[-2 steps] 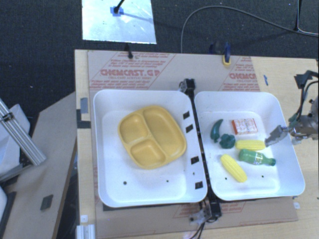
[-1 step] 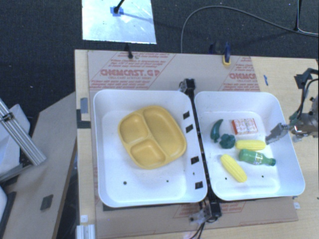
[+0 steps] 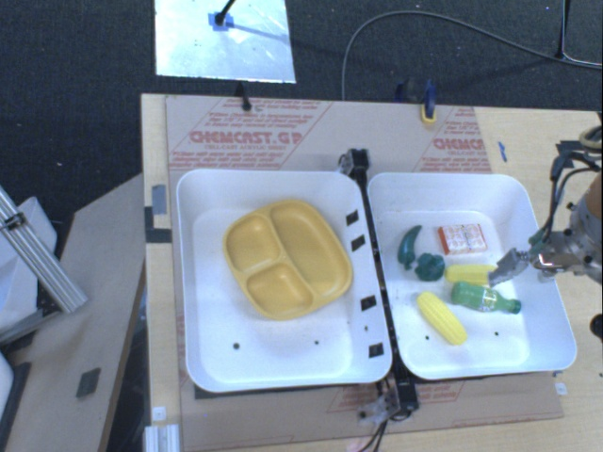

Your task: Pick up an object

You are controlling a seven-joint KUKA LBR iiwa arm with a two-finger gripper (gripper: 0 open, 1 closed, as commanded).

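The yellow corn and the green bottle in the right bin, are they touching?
Apart. The camera view shows a strip of white bin floor between the corn and the green bottle.

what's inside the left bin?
One yellow divided plate with three compartments, lying on the left bin floor. Nothing sits in the compartments; the bin floor under the plate is covered, so not visible.

In the left white bin (image 3: 203, 252) I see a yellow divided plate (image 3: 286, 257). In the right white bin (image 3: 542, 215) lie a yellow corn cob (image 3: 442, 317), a green bottle (image 3: 482, 298), a dark green pepper (image 3: 409, 246), and an orange-and-white box (image 3: 463, 239). My end effector (image 3: 509, 265) is grey.
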